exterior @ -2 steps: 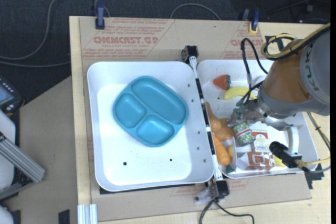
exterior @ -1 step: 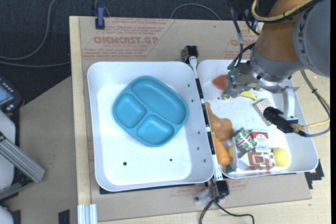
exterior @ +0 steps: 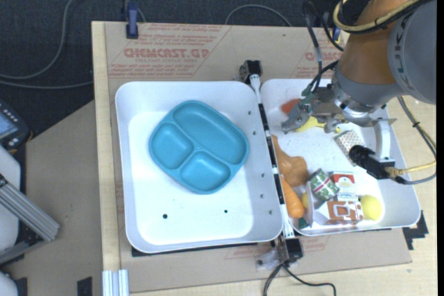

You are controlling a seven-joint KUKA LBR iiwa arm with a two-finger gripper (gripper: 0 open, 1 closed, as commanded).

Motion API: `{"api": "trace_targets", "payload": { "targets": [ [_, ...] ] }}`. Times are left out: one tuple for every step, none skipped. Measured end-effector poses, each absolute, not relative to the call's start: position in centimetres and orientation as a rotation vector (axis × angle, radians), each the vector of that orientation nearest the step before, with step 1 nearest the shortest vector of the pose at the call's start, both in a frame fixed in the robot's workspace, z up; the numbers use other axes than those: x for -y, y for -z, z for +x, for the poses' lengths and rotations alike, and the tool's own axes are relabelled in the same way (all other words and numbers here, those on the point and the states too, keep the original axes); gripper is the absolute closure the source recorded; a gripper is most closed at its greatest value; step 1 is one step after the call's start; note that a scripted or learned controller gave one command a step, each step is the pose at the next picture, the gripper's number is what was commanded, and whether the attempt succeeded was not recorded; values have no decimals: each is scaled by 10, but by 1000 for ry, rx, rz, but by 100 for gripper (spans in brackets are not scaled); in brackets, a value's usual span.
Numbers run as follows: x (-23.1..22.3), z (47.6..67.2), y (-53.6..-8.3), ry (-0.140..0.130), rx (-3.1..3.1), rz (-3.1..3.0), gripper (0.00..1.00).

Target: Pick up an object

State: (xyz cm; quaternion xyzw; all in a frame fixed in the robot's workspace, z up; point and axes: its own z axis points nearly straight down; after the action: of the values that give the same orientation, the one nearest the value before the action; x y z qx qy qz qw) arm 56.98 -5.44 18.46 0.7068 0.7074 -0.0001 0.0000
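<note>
Dark carpet all round, cables trailing across it, and in the middle the tabletop [exterior: 208, 45] with its brown board and two white bins side by side. The left bin [exterior: 132, 149] carries a blue divided plate [exterior: 199, 146], lying flat near its centre. The right bin [exterior: 399, 208] is the busy one: a heap of small items sits along its near side, with an orange carrot-shaped piece [exterior: 294, 200] against the dividing wall, a tan lump [exterior: 292, 168] just above it, a green-and-white packet [exterior: 323, 186], a red-and-white carton [exterior: 343, 207] and a yellow lemon-like piece [exterior: 372, 207] beside that. The arm comes in from the right, grey with its orange band, and the hand [exterior: 300, 118] hangs over the far left part of that bin. Whether it is clenched or released I cannot tell from here. A small orange-red object [exterior: 289, 107] lies just beside the hand, and something yellow [exterior: 313, 124] peeks out beneath it. The heap lies apart from the hand, nearer the front.
</note>
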Motion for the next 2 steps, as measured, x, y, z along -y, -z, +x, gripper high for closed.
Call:
{"api": "trace_targets", "payload": {
  "targets": [
    [104,642,-130,-2,-2216,2217,0],
    [97,647,-92,-13,-2211,2203,0]
  ]
}}
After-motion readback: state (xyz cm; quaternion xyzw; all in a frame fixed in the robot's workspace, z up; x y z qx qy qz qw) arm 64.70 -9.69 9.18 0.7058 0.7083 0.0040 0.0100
